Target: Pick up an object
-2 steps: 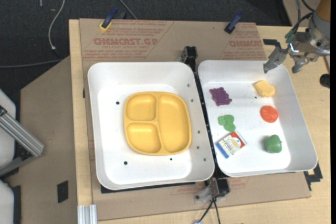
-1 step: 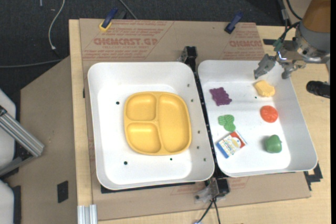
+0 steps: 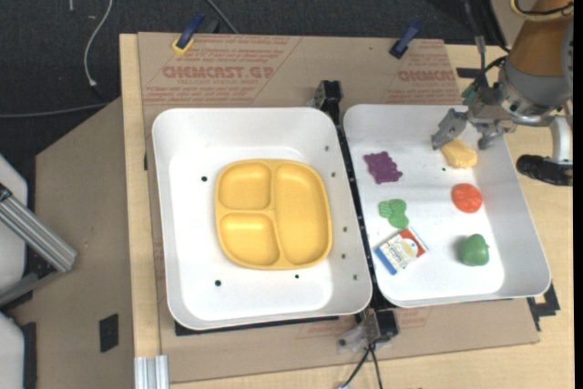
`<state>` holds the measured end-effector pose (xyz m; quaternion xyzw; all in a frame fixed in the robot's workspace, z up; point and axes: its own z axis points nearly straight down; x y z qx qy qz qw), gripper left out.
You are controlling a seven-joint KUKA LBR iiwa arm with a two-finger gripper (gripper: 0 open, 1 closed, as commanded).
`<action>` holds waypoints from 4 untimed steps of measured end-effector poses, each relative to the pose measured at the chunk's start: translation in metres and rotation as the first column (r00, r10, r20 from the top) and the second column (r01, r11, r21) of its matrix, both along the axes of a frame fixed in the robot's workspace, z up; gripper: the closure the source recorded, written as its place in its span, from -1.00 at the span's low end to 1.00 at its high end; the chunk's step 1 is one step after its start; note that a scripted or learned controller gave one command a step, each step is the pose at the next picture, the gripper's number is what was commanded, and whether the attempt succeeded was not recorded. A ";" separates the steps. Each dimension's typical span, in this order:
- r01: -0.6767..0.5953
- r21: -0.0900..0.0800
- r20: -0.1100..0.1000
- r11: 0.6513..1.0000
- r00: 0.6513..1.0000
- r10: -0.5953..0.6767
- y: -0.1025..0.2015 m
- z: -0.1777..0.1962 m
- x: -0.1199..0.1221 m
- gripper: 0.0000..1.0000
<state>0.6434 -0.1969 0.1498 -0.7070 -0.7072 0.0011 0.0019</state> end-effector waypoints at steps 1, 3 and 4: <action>-0.002 0.000 0.000 1.000 1.000 0.002 0.000 -0.042 0.004 -1.00; -0.001 -0.004 0.011 1.000 1.000 0.001 -0.008 0.028 0.012 1.00; -0.001 -0.003 0.010 1.000 1.000 0.001 -0.003 0.077 0.007 1.00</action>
